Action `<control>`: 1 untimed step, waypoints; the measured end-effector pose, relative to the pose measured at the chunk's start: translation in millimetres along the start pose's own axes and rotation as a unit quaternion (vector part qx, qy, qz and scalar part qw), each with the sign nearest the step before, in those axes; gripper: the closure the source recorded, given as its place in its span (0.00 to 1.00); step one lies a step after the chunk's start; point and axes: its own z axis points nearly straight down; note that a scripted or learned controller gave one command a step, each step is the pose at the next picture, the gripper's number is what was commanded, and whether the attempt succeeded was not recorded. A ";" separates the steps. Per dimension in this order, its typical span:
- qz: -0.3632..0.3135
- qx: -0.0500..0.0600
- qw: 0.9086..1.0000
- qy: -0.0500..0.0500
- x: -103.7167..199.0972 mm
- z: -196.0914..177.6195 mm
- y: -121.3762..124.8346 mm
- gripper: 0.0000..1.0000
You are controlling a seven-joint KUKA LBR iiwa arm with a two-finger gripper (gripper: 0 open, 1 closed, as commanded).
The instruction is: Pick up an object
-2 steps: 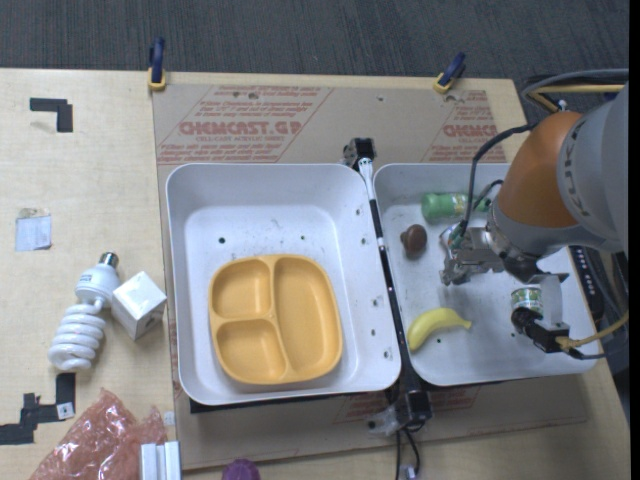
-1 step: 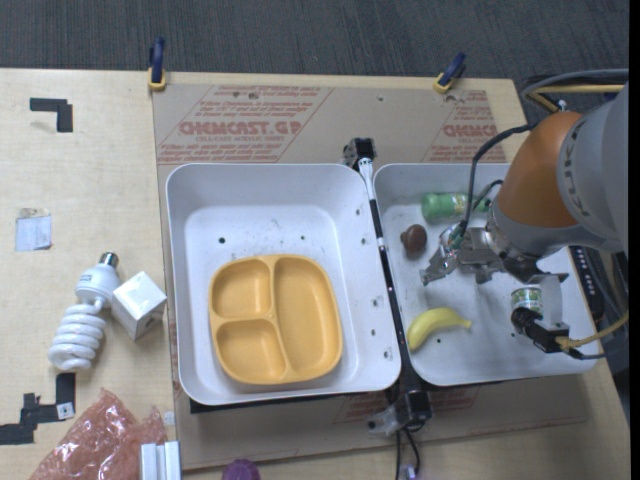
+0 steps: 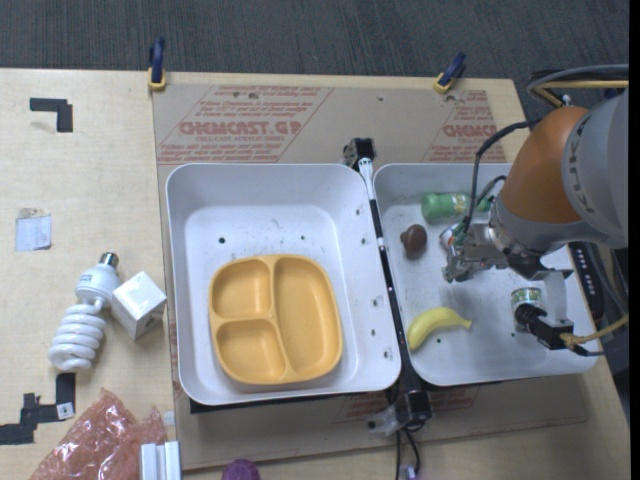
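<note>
Pincer (image 3: 458, 268): we can't tell its opening; low in the right bin (image 3: 480, 363).
Banana (image 3: 437, 325): at its 7 o'clock, untouched.

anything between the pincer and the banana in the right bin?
Nothing visible. The pincer hangs over bare bin floor, and the banana lies below and left of it in the camera view. The brown object and green bottle sit off that line.

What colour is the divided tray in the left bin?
The divided tray is yellow-orange, plain, seen clearly in the camera view.
</note>
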 end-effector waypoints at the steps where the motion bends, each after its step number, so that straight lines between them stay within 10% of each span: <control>1: 0.000 0.000 1.000 0.000 0.1 0.0 0.0 0.00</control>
